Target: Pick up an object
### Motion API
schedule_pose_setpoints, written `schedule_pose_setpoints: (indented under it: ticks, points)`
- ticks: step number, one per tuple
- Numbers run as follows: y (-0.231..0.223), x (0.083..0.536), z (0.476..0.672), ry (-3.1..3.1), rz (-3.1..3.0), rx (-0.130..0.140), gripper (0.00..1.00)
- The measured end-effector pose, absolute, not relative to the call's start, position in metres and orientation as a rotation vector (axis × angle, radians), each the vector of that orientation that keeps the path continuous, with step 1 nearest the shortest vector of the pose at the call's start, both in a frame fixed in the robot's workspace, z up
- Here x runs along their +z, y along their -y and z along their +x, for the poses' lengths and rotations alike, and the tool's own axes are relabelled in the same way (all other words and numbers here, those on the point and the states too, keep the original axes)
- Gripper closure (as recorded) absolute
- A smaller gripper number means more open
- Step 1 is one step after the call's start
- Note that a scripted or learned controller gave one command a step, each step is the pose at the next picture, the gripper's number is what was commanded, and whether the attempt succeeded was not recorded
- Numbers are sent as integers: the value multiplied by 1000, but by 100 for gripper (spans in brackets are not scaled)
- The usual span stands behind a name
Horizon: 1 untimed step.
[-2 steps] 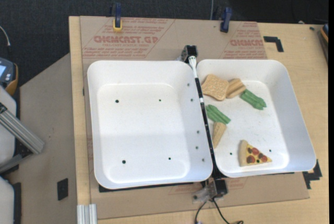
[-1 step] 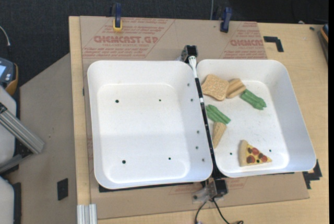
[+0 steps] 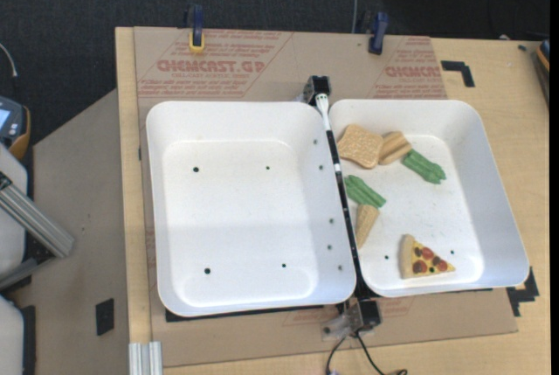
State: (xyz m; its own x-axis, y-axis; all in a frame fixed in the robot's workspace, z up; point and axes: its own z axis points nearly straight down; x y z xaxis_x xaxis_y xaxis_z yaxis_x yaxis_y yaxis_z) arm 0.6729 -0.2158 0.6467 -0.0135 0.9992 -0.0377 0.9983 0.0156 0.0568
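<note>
Two white bins point(image 3: 236, 124) side by side, toy pizza slice point(image 3: 424, 260), bread slice point(image 3: 359, 145) and green pieces point(image 3: 424, 165) in the right one.

Two bins sat side by side on my worktop point(image 3: 262, 54), touching along their inner rims. The left bin point(image 3: 175, 190) lay beside the right bin point(image 3: 489, 181), which held a toast slice point(image 3: 358, 145) at the back, a bread piece point(image 3: 395, 148) just right of it, a bean pod point(image 3: 424, 165) beyond, another bean pod point(image 3: 363, 190) mid-left, a wedge point(image 3: 365, 224) before it, and a pizza slice point(image 3: 424, 259) in front.
</note>
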Motion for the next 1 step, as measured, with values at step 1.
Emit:
schedule_pose_setpoints:
  ticks: [1]
  points:
    - [215,658,673,-2187,2152,24,100]
